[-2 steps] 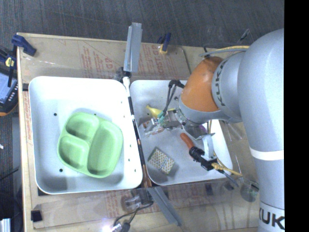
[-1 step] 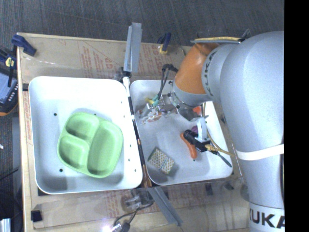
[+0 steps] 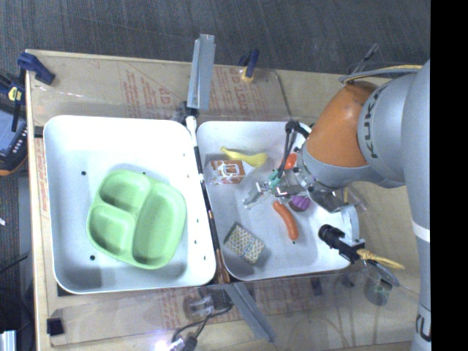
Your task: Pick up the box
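A small orange-and-white box (image 3: 228,170) lies in the right bin (image 3: 333,263) near its left wall, next to a yellow banana (image 3: 246,156). A flat box with a chequered pattern (image 3: 245,243) lies near the bin's front. My gripper (image 3: 260,192) hangs low over the middle of the bin, just right of and in front of the small box and apart from it. It is open, with nothing between its silver fingers. The grey and orange arm covers the bin's right side.
An orange carrot-like piece (image 3: 287,220) and a small purple thing (image 3: 300,204) lie just right of the gripper. The left bin (image 3: 66,141) holds a green divided tray (image 3: 137,219). A divider rail (image 3: 203,196) separates the bins.
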`<state>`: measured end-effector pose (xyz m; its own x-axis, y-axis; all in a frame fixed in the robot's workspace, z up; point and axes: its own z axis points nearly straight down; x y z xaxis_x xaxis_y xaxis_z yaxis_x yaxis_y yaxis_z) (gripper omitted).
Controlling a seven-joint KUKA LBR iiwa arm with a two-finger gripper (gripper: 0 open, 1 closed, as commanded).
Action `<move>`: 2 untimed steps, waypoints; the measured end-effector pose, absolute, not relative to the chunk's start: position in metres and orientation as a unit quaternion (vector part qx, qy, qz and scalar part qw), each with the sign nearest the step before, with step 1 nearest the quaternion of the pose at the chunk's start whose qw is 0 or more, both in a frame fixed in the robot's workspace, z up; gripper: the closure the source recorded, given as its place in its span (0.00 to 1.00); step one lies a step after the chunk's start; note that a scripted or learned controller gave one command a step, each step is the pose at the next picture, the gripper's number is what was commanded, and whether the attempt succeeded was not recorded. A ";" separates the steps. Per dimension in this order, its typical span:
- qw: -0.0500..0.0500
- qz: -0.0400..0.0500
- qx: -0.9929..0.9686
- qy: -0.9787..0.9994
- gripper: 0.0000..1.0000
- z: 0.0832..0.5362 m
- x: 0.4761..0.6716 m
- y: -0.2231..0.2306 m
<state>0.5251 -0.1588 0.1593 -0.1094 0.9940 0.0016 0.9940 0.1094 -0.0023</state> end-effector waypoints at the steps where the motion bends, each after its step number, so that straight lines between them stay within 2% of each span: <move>1: -0.002 -0.001 -0.707 -0.708 0.00 0.118 0.640 -0.176; 2: 0.002 0.000 -0.622 -0.783 0.00 0.155 0.614 -0.133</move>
<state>0.6145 -0.1325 0.1545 -0.2258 0.9742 0.0025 0.9742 0.2258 -0.0023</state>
